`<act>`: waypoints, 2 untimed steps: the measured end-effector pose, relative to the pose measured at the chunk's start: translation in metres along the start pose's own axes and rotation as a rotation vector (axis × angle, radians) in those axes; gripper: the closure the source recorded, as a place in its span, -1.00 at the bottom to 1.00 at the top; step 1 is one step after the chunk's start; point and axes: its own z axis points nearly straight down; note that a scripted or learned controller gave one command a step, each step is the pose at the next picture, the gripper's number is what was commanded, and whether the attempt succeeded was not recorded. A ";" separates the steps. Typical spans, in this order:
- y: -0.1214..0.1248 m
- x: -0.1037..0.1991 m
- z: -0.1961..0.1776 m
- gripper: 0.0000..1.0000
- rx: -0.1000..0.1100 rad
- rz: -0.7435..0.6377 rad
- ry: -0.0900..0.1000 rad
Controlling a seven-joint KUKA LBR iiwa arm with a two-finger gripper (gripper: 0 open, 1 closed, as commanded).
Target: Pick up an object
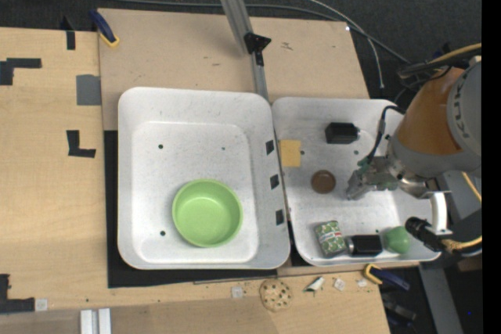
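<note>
Hand (362,185) just beside brown disc (323,182)

The gripper (362,185) hangs low over the right bin (309,115), just right of a brown disc (323,182). A black block (341,133) lies behind it. The left bin (141,107) holds a green bowl (207,213).

we see two white bins (133,246), faintly speckled with dark dots. in the left bin sits a lime green bowl (207,213). right of the bowl, in the other bin, we find a tan square (290,153), a brown disc (323,182), a black block (341,133), a green patterned packet (330,238), a black bar (365,246) and a green lump (397,240). the arm's band (434,121) is orange.
</note>
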 end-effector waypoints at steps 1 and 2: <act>0.004 -0.006 -0.045 1.00 -0.010 0.000 -0.004; 0.009 -0.008 -0.090 1.00 -0.011 -0.001 -0.004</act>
